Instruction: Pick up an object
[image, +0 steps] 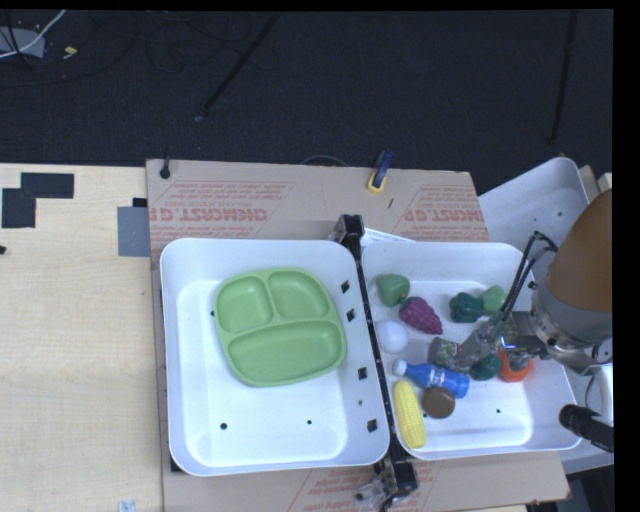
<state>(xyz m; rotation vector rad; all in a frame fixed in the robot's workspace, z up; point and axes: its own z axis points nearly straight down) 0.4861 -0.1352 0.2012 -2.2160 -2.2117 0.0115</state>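
My gripper (479, 347) is low inside the right bin (505, 430), coming in from the right. It hovers among small toys: a grey-green piece (443, 351) just to its left, a dark teal piece (486, 369) and an orange piece (516, 369) right below it. A blue bottle (439, 378) lies on its side in front of it, next to a brown round piece (438, 403) and a yellow corn cob (408, 414). Further back lie a purple grape bunch (421, 315), a green pepper (392, 288), a white egg (390, 337) and two green toys (466, 306).
The left bin (190, 410) holds a green divided plate (280, 326). A black divider (366, 340) runs between the bins. Cardboard (260, 205) lies under both, with a yellow-blue clip (379, 172) at its far edge. The arm's body (585, 285) looms over the right bin's right side.
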